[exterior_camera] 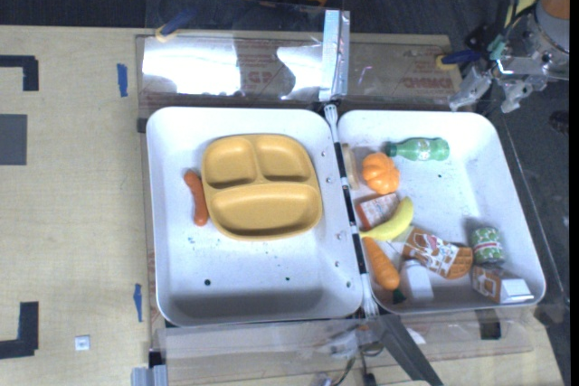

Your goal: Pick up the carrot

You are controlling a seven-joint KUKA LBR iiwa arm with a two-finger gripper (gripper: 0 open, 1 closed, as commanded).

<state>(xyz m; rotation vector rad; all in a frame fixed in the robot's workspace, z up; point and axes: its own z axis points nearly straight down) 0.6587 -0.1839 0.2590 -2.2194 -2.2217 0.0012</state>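
Observation:
The carrot (pixel 381 262) is an orange tapered piece lying in the right bin (pixel 470 136) against its left wall, just below the banana (pixel 391 222). My gripper (pixel 491 93) hangs beyond the right bin's far right corner, well away from the carrot. Its two fingers point down and stand apart, open, with nothing between them.
The right bin also holds a green bottle (pixel 417 149), a small orange pumpkin (pixel 380 173), a red packet (pixel 374 209), printed boxes (pixel 438 254) and a green can (pixel 486 244). In the left bin (pixel 172 136) lie a yellow divided plate (pixel 261 184) and an orange-red sausage (pixel 196 197).

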